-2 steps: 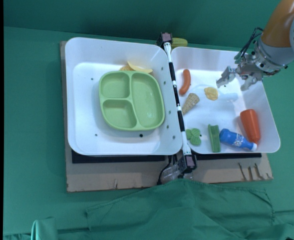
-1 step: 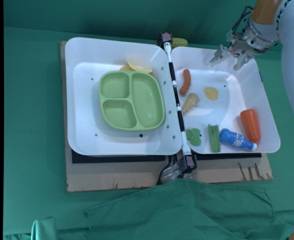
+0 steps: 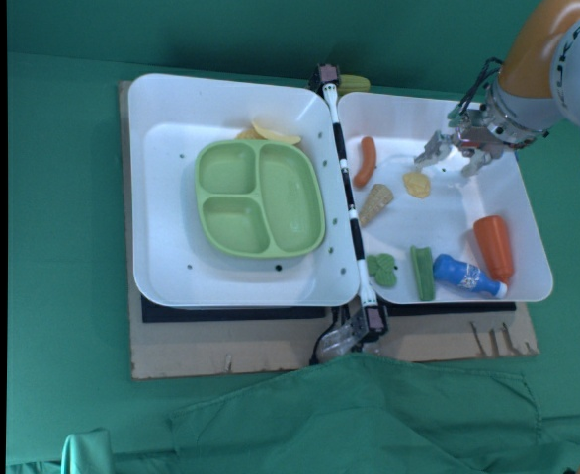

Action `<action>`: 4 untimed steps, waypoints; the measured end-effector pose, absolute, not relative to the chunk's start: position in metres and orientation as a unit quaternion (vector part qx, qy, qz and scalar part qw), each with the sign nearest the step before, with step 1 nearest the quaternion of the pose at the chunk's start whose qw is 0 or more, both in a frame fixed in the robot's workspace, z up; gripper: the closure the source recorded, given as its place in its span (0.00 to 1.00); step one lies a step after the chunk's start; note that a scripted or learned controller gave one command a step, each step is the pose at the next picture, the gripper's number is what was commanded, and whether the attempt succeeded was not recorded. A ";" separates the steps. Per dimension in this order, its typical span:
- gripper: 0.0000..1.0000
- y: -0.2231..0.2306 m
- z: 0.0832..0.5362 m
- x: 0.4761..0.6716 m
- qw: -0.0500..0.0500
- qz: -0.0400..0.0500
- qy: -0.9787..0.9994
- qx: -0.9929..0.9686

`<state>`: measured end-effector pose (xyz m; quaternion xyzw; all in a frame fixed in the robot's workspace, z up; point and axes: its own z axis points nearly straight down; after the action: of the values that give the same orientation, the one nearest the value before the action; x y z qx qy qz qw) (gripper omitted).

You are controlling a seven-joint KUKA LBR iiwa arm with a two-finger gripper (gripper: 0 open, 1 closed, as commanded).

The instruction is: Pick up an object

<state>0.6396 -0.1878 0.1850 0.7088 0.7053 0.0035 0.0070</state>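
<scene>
Two white bins [image 3: 171, 255] sit on green cloth [image 3: 62, 215]; fingers [image 3: 436, 150] spread, gripping nothing.

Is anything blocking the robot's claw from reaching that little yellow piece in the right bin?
Nothing visible does. The gripper hangs just right of the yellow piece, with bare white bin floor between them.

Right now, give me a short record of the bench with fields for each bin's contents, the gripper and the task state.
left bin: green three-compartment plastic plate, yellow piece at its far edge
right bin: red sausage, tan cone, yellow round piece, green leafy piece, green pod, blue bottle, orange carrot
gripper: gripper open above the far part of the right bin, holding nothing
task state: nothing picked up yet
</scene>
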 end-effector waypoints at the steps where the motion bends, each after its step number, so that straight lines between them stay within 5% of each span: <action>1: 1.00 -0.190 0.200 0.643 0.012 0.006 0.705 0.709; 2: 1.00 -0.187 0.216 0.660 0.004 0.002 0.706 0.708; 3: 1.00 -0.188 0.186 0.610 0.009 0.005 0.705 0.709; 4: 0.00 -0.188 0.186 0.610 0.008 0.004 0.706 0.708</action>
<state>0.6100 -0.1883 0.1856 0.7083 0.7059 0.0036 0.0083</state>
